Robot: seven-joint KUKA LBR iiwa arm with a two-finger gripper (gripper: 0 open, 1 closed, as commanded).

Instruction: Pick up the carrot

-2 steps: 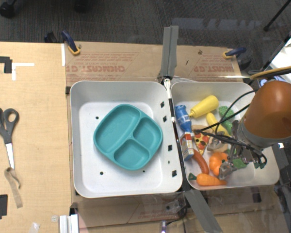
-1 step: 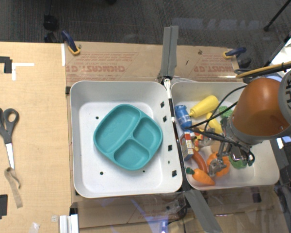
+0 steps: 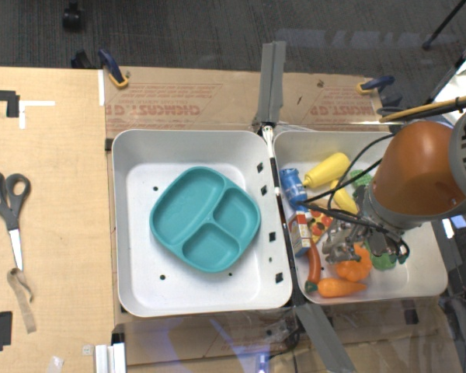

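Camera view: gripper [image 3: 349, 249] low in right bin [image 3: 427, 282], just above carrot [image 3: 340, 288] at bin's near edge; fingers' state cannot tell. Teal plate [image 3: 206, 219] in left bin [image 3: 132, 231].

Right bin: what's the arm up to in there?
The arm's tool is low in the right bin, among a clutter of toy food. The carrot lies at the bin's near edge, just below the tool, not visibly gripped. The left bin has a teal divided plate.
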